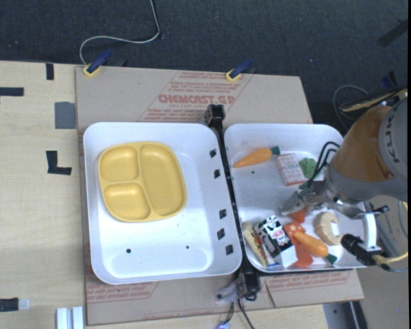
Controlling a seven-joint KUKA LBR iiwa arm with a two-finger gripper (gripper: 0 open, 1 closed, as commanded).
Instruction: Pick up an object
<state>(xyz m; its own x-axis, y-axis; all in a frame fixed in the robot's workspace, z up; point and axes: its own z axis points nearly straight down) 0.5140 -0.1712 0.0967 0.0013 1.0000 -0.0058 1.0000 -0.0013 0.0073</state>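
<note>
My gripper (296,204) reaches down into the right bin (260,184) from the right, its dark fingers low over the middle of the bin. Just below the fingertips lie an orange-red toy piece (305,240) and a black-and-white cow-patterned item (274,234). A beige round piece (327,226) lies to the right of them under the wrist. A toy carrot (253,157) rests near the bin's far left, with a pinkish packet (288,168) and a green piece (307,165) beside it. Nothing visible sits between the fingers.
The left bin (116,252) holds a yellow divided plate (142,181) in its far left part. A black divider (222,184) runs between the bins. Both bins stand on a cardboard sheet (185,98) over a wooden bench. The arm's orange band (363,149) fills the right side.
</note>
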